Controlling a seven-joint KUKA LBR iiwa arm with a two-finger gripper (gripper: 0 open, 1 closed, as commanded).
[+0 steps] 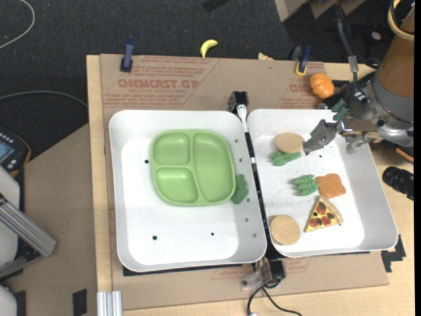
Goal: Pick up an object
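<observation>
- While the tool (320, 137) hangs over the upper part of the right bin (378, 206), just right of the tan round cookie (288, 142), its finger state cannot be told from this slanted view, and nothing is seen between the fingers.
- Candidate objects sit in the right bin: the tan round cookie at upper centre, a green leafy piece (284, 157) touching its lower edge, a second green piece (304, 184) beside an orange bread-like block (331, 185), a pizza slice (323, 215) at lower right, and another round cookie (285, 229) at lower left.
- Risk: the cookie is flat and low; a descent offset to its right would likely close on bare bin floor.
- Risk: the green piece touching the cookie may be dragged along or wedge a finger, spoiling the grip.
- Risk: the second green piece and the orange block lie just beside each other; a grasp there could catch both or push one aside.
- Risk: the divider between the bins (251, 170) lies near the cookie; a leftward push could jam the object against it.
- Left bin (131, 229) carries a green divided plate (193, 167), well apart from the tool.
</observation>
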